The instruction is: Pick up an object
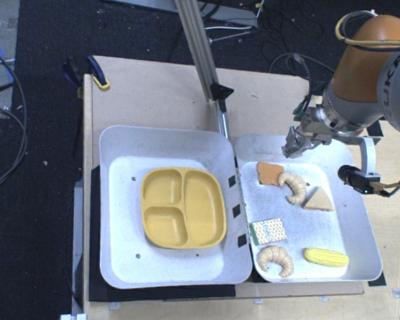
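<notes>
- We saw the jaws (292, 149) over the right bin's (364, 234) far edge; couldn't tell their opening, nothing visibly held.
- Right bin held six items: two croissants (294, 187) (276, 259), one corn cob (326, 257) lying left-right, one orange slice (269, 174), one wedge (318, 200), one patterned packet (268, 230).
- Left bin (117, 185): one yellow tray (183, 208).

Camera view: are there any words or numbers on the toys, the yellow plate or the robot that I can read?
No text can be read anywhere.
The small green-and-white packet has a speckled pattern, too blurred to tell if it holds words.
The yellow plate, corn and the arm's orange band are plain.
</notes>
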You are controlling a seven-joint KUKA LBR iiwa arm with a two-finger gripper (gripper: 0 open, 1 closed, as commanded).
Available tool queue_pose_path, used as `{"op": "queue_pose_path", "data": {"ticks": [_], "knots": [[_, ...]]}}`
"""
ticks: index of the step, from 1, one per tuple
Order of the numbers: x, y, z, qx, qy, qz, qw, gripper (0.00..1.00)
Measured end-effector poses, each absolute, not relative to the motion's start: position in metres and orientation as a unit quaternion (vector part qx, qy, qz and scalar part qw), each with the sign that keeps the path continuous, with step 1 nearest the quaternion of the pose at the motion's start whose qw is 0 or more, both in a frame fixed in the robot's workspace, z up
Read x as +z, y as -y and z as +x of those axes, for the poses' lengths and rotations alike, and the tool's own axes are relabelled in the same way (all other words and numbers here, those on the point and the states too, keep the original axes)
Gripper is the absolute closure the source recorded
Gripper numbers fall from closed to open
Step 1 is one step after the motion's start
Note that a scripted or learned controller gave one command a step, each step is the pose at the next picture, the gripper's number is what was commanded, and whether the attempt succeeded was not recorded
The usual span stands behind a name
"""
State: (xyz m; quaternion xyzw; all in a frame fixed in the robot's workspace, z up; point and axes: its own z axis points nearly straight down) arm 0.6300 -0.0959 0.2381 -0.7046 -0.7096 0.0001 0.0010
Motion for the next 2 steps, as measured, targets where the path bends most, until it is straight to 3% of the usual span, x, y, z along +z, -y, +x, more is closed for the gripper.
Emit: {"op": "queue_pose_path", "data": {"ticks": [2], "knots": [[0.244,-0.023,0.632,-0.0007,0.71,-0.704,0.001,1.0]]}}
